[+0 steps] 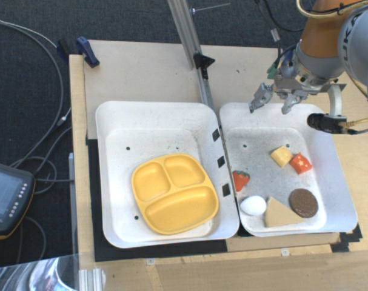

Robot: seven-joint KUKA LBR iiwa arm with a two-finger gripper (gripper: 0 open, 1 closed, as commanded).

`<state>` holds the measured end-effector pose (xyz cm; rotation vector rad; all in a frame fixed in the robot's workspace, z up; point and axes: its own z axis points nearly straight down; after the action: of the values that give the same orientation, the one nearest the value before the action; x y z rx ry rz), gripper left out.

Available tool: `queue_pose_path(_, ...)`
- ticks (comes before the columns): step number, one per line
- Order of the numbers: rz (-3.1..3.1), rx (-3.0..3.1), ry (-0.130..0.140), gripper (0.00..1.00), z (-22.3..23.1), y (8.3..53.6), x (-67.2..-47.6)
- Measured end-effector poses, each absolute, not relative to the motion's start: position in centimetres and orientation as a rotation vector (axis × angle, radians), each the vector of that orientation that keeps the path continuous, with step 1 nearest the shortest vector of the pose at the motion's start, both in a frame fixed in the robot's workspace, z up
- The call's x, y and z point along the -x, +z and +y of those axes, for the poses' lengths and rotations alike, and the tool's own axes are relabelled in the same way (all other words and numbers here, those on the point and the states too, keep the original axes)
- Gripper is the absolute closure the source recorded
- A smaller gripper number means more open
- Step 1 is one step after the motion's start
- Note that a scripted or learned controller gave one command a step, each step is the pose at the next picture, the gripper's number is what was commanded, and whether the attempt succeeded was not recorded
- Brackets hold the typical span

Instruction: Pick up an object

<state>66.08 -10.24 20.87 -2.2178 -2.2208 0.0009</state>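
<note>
Hand (pixel 272 100): fingers spread apart, nothing between them, touching nothing. It hangs over the right bin's (pixel 329 162) far rim, arm reaching from the right. Yellow block (pixel 281 156) lies in that bin, well apart.

The wooden bench (pixel 147 65) carried two shallow white bins side by side. The right bin (pixel 335 180) lay just below the gripper's fingers (pixel 260 97), its far rim nearly under them. The left bin (pixel 111 132) sat touching it, well off to the fingers' left. A blue clamp (pixel 86 50) gripped the bench's far left corner.
</note>
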Motion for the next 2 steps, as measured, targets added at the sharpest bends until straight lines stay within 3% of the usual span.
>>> queue_pose_path(1,-2.222,2.217,0.002,0.00,-10.2,20.9,-66.1)
queue_pose_path(2,-2.216,2.217,0.008,0.00,-10.8,14.8,-66.2)
